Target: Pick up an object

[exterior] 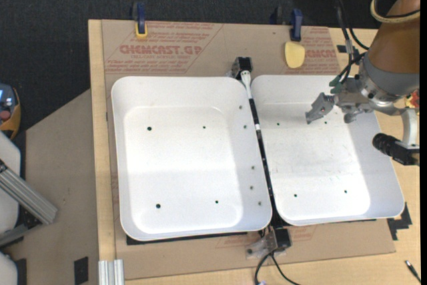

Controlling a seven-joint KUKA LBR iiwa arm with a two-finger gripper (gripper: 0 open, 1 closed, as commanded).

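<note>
My gripper (333, 112) hangs over the far part of the right bin (373, 210), below the arm's orange band. Its two grey fingers (318, 109) are spread apart, open, and I see only white bin floor between them. A small pale yellow object (294, 54) lies on the cardboard beyond the right bin's far edge, up and to the left of the gripper and apart from it. The left bin (127, 163) shows just its white floor with small dark dots.
A black strip (257, 133) runs along the seam between the bins, ending in a black clamp (241, 66) at the far end. Blue clamps (139, 17) (295, 19) hold the cardboard's far edge. A black part (393, 147) sticks out by the right bin's right rim.
</note>
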